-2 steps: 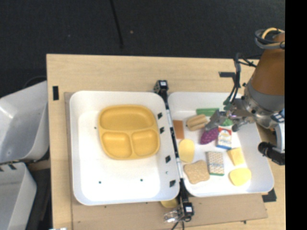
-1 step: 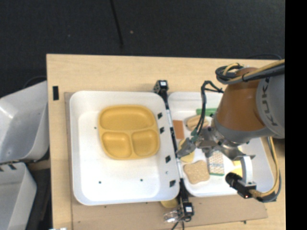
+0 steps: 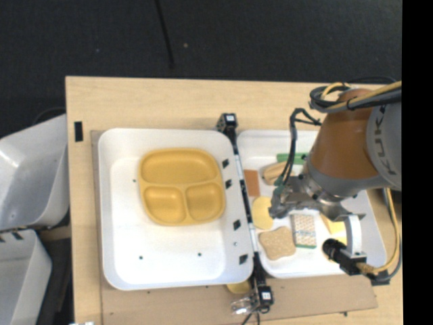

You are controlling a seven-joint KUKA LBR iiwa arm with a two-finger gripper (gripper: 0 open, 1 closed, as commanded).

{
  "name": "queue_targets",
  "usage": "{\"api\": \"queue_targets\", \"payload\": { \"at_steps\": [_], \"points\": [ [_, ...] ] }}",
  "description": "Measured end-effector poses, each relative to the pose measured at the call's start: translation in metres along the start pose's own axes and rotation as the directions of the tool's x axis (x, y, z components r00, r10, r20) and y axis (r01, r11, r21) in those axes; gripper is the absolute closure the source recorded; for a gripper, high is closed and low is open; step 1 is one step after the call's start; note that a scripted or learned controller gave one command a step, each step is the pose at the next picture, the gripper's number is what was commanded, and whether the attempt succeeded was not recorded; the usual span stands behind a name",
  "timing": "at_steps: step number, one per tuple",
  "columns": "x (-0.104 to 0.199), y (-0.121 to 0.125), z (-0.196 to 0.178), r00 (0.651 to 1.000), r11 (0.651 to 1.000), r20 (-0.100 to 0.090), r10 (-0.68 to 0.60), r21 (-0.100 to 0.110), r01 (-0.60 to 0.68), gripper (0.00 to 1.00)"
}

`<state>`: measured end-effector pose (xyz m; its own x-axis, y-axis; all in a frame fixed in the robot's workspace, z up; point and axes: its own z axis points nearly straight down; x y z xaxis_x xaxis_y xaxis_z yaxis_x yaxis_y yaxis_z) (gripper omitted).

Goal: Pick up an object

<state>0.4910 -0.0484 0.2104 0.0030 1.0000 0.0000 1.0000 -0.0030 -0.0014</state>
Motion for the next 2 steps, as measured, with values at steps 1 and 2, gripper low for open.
{"api": "queue_targets", "payload": {
  "at_steps": [1,2],
  "points": [
    [0.055,0.001,-0.164,1.000,1.000,-0.001,-0.012,-0.018,0.012,1.00],
    [0.070,-0.001,-0.192,1.000,1.000,0.001,-0.008,-0.002,0.008,1.00]
  ]
}}
